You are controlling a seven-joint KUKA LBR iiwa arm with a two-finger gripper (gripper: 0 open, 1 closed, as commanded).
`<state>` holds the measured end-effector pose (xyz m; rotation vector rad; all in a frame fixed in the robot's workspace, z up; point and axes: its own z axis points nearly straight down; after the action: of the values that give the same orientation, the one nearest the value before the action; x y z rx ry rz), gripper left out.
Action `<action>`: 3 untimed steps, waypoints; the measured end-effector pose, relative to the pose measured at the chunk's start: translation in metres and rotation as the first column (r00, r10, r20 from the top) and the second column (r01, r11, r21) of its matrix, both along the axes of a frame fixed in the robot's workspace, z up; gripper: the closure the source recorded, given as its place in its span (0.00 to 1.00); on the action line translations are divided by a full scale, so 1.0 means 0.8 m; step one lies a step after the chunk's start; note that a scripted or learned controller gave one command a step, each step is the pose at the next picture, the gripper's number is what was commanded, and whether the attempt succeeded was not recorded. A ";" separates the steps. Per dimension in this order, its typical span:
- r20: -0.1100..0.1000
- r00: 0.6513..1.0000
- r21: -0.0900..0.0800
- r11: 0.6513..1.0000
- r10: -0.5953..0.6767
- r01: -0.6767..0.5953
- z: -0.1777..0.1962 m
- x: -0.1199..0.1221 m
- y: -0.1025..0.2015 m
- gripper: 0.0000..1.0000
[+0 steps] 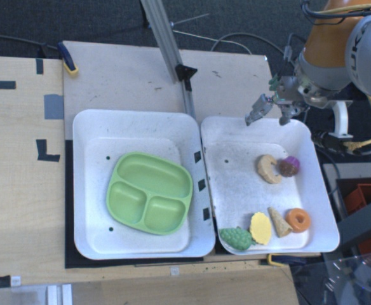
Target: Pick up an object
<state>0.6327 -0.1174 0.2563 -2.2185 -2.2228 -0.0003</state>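
Observation:
My gripper [270, 115] hangs over the far edge of the right bin [236, 183], its two fingers spread open with nothing between them. Below it in the bin lie a tan bread-like piece [269, 169] and a purple item [290, 166], touching each other. Along the bin's near edge sit a green broccoli-like piece [236, 238], a yellow piece [260, 227], a tan cone [279, 222] and an orange ring [298, 220]. The gripper is well above and behind all of them.
The left bin [90, 170] holds a green divided plate [150, 193]. A slanted metal post [166, 33] rises behind the seam between the bins. Cables trail on the bench behind the right bin.

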 end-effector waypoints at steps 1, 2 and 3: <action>0.000 1.000 0.000 1.000 0.000 0.000 0.000 0.000 0.000 0.00; -0.005 1.000 -0.002 1.000 0.000 0.000 -0.056 0.003 -0.002 0.00; -0.007 1.000 -0.002 1.000 0.000 0.000 -0.137 0.005 -0.001 0.00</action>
<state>0.6367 -0.1180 0.1470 -2.2159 -2.2199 0.0092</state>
